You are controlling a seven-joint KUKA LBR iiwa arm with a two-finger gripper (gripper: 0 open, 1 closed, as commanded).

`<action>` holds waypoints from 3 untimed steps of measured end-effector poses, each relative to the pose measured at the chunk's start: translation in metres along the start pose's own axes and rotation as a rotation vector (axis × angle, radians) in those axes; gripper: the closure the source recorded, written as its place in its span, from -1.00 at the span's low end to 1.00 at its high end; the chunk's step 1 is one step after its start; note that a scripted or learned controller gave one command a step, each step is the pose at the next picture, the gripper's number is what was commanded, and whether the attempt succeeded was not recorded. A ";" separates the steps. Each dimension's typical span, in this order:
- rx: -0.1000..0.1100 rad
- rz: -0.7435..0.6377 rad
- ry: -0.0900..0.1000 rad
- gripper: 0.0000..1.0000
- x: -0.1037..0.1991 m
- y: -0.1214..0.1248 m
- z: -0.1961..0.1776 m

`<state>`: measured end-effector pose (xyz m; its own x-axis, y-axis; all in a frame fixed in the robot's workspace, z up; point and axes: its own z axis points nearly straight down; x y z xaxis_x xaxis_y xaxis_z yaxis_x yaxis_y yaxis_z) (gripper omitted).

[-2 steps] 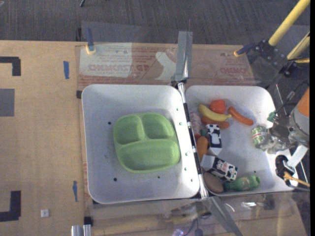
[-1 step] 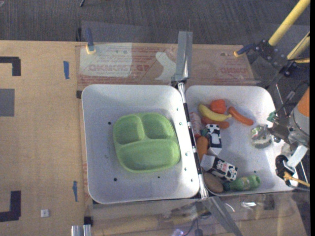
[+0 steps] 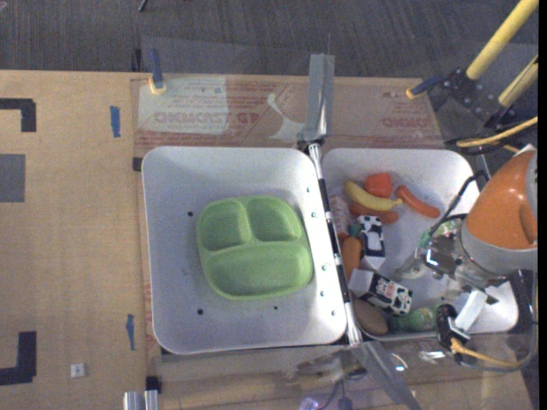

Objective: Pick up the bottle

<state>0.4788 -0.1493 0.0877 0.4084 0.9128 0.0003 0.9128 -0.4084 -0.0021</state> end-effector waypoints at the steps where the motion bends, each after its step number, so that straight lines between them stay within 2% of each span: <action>1: -0.001 0.233 -0.001 -1.00 -0.045 0.029 -0.054; 2: 0.003 0.040 0.000 -1.00 -0.010 0.004 -0.032; 3: -0.001 0.019 -0.001 -1.00 0.050 0.073 -0.024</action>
<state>0.5661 -0.1340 0.1116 0.4255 0.9049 -0.0007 0.9049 -0.4255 -0.0007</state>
